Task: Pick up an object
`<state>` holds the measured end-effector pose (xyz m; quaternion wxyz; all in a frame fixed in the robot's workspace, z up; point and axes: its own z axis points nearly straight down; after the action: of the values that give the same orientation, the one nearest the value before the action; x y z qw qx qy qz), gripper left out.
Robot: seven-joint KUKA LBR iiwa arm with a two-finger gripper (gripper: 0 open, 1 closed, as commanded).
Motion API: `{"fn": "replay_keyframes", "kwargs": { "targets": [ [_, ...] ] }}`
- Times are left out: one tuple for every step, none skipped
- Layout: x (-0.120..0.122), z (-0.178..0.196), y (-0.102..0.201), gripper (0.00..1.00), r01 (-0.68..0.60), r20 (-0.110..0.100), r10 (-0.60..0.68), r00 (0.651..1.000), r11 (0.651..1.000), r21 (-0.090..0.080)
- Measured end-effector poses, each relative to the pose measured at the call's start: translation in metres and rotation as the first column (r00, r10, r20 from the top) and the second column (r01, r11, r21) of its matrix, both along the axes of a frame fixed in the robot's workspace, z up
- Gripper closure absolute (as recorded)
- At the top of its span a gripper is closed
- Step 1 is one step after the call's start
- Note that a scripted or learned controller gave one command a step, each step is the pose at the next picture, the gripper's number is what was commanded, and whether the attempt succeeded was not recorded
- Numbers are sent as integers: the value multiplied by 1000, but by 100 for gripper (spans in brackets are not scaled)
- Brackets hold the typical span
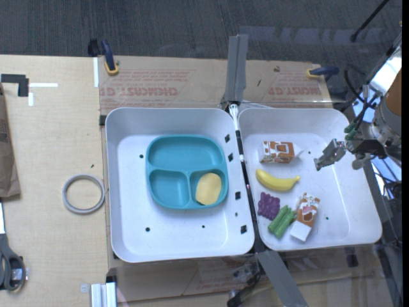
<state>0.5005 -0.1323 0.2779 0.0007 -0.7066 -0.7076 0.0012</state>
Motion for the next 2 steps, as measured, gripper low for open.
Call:
{"fn": "replay_keyframes", "kwargs": {
  "targets": [
    [18, -98, 2, 0, 281, -2, -281, 960, 960, 0],
    [-12, -187, -8, 0, 246, -1, -246, 969, 969, 1]
  ]
}}
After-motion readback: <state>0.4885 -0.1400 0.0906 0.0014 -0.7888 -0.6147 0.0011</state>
